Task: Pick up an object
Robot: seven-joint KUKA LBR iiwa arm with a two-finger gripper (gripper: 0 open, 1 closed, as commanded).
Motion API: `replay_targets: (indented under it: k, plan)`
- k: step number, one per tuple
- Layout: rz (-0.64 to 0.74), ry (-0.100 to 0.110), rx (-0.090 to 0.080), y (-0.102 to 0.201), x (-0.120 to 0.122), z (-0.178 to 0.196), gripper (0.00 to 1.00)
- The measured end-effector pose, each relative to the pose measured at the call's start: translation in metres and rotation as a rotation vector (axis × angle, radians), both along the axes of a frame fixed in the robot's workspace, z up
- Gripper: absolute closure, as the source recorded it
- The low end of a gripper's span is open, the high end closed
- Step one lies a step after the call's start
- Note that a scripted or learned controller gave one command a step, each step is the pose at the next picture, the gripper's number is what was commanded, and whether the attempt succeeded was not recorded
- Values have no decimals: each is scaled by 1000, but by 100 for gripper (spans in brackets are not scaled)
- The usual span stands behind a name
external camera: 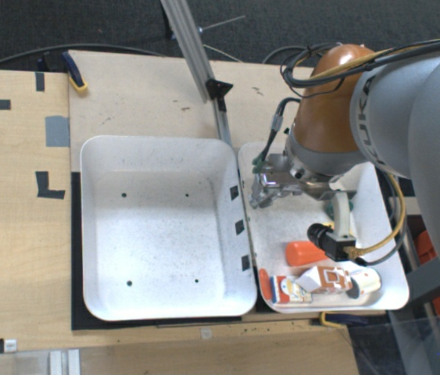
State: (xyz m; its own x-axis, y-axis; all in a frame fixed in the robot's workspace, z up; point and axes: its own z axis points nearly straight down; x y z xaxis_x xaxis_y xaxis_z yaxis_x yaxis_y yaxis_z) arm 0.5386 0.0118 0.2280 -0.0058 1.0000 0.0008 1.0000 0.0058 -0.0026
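My gripper (262,192) hangs over the left part of the right bin (391,287), close to the wall shared with the left bin. An orange block (301,251) lies on the bin floor, below and to the right of the gripper and apart from it. Along the front wall sits a cluster: a white and orange carton (330,278), a red and white packet (277,289) and a white piece (370,281). Nothing shows between the gripper's tips. The wrist and arm hide the back of the right bin.
The left bin (94,209) is white with a speckled floor. A grey metal rail (192,41) slants down from the top to the bins' shared back corner. Bare wooden bench lies to the left, with tape marks (57,130).
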Motion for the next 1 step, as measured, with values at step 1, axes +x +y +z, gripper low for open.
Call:
replay_targets:
  k: [1]
  plan:
    - [1,-1,1,52,4,8,100]
